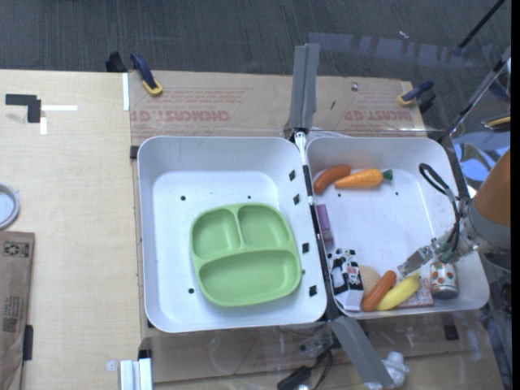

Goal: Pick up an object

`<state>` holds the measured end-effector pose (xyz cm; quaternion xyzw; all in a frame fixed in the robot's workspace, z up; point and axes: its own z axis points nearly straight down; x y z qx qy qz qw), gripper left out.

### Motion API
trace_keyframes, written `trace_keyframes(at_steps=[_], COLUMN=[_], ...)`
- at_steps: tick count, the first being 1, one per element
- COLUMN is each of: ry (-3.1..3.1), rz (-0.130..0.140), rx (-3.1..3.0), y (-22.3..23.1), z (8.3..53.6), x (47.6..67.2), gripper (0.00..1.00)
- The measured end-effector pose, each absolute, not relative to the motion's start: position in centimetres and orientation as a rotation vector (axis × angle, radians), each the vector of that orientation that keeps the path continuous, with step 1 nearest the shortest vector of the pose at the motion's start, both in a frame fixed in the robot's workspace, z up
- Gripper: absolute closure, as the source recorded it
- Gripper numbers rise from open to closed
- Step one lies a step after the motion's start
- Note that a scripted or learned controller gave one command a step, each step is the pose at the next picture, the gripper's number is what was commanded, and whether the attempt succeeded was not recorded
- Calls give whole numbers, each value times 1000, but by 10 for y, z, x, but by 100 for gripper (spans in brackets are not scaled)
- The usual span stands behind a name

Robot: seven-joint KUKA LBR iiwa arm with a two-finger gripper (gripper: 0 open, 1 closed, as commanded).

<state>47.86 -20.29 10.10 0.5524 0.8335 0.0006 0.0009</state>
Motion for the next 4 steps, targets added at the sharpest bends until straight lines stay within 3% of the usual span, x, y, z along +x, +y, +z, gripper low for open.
trace_keyframes(at_steps=[1,2,3,4], ry=[2592,2621,2639,2633], rz=[7,5,0,0], rx=[1784,1739,1703,1716], y=[-218,-219,-185,-203], z=[91,91,92,91], x=[510,478,497,481], gripper=[0,0,0,0])
